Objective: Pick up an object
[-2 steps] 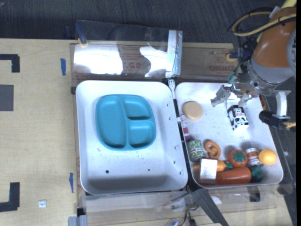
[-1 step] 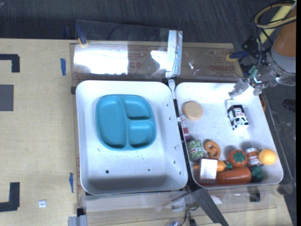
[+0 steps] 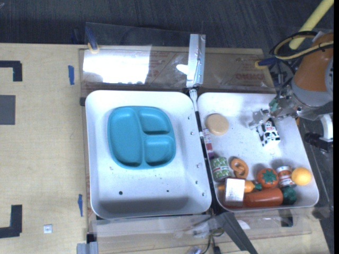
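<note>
On the pale worktop (image 3: 42,157), my pincer (image 3: 260,118) hovers above the black-and-white cow toy (image 3: 269,134); I cannot tell its opening. Next I descend and grip.

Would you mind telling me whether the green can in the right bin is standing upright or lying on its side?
Lying on its side: the green can shows its long labelled flank, resting on the floor of the right bin beside the pretzel.
</note>
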You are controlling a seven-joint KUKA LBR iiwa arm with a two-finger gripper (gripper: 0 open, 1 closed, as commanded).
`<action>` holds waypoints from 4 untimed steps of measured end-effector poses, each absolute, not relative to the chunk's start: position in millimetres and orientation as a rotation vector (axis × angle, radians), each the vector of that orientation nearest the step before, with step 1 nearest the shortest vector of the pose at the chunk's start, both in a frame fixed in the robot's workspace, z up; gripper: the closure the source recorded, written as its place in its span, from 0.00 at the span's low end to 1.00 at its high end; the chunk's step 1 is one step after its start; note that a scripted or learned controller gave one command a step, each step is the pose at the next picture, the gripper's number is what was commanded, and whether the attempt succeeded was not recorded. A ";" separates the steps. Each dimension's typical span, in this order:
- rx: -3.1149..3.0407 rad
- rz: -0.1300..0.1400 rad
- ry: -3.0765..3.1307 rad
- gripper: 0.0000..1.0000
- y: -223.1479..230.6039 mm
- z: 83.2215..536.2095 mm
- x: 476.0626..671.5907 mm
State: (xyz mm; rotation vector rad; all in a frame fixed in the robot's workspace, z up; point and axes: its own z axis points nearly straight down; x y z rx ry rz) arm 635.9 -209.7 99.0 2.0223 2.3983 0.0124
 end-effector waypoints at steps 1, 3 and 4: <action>1.847 0.005 2.532 0.00 -175.6 133.6 669.0; 1.716 0.006 2.624 1.00 -218.1 107.9 654.7; 1.914 0.013 2.481 1.00 -76.5 201.6 664.7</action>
